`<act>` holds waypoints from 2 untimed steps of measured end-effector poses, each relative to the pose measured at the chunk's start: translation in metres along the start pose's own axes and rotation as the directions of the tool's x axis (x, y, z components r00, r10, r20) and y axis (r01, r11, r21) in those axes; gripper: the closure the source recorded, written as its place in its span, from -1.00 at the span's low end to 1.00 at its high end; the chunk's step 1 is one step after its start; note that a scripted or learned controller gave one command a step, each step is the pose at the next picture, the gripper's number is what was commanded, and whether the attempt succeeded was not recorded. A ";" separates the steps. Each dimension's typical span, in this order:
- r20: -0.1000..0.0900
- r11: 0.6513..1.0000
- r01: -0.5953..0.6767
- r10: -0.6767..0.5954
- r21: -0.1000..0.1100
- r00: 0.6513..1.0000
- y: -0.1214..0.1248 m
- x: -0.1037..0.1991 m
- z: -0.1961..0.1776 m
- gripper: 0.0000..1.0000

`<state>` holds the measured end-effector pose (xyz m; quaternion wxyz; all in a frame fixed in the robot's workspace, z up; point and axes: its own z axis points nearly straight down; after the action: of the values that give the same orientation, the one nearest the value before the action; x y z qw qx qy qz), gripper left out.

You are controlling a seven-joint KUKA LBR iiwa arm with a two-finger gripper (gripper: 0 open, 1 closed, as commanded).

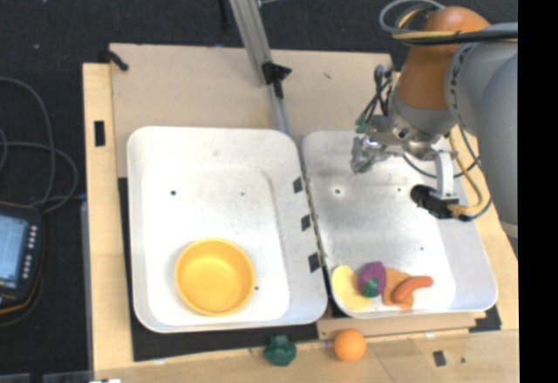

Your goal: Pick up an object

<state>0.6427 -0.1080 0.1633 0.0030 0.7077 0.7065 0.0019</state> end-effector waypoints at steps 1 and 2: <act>-0.001 1.000 0.004 -0.004 0.005 1.000 0.001 0.004 -0.060 1.00; 0.000 1.000 0.006 -0.006 -0.001 1.000 -0.005 0.006 -0.121 1.00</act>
<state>0.6367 -0.1021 0.2840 0.0032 0.7056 0.7086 0.0025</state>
